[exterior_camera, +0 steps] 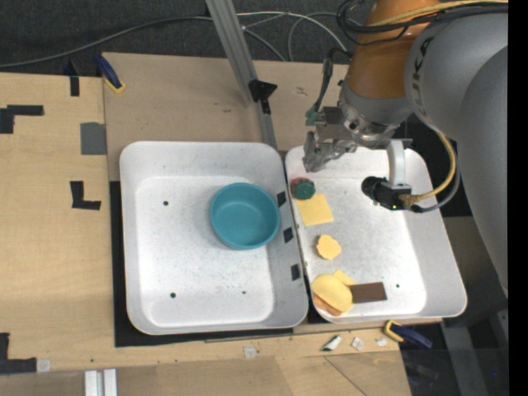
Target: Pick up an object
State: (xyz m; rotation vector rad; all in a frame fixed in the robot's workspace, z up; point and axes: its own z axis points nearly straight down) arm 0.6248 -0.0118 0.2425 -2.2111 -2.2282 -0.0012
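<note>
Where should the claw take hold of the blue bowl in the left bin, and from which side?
Grip the blue bowl at its rim, coming straight down from above, one finger inside and one outside the wall. It stands upright and open, and looks too wide to span whole. The rim's right side, nearest the arm, is probably easiest. The claw is over the right bin.

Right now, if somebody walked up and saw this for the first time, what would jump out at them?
Probably the big grey arm with its orange band, reaching in from the right, its gripper poised over the right bin's far left corner. Next, the teal bowl alone in the left bin, then the yellow pieces strung along the right bin's left side.
</note>
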